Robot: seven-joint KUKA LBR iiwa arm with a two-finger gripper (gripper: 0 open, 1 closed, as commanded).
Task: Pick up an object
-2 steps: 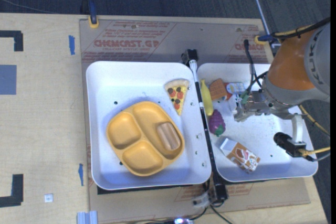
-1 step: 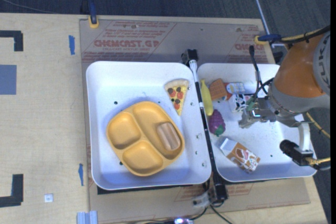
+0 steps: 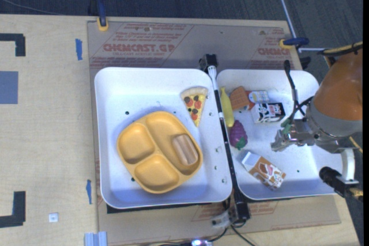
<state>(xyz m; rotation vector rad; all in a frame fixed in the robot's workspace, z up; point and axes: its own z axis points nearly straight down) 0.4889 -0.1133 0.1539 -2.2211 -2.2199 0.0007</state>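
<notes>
My gripper [image 3: 286, 138] hangs over the right shallow white bin [image 3: 300, 190], toward its right side, with my grey arm and its orange band [image 3: 341, 92] reaching in behind it. Whether it is clenched or released I cannot tell from this angle, and nothing shows between its tips. Just left of it, and apart from it, a small black-and-white carton [image 3: 269, 112] lies on the bin floor. A purple grape-like toy [image 3: 237, 134] rests against the bin's left wall, a yellow banana-shaped toy [image 3: 226, 108] just above it, and an orange block [image 3: 239, 98] beside that. Nearer the front lies a flat packet printed in white and orange [image 3: 264, 171]. In the left white bin [image 3: 109, 124] sits a yellow divided plastic plate [image 3: 144, 152] carrying a brown sausage-shaped piece [image 3: 185, 149] in its right compartment, with a toy pizza slice [image 3: 195, 102] near the back right corner. Both bins stand on the counter [image 3: 46, 124].
</notes>
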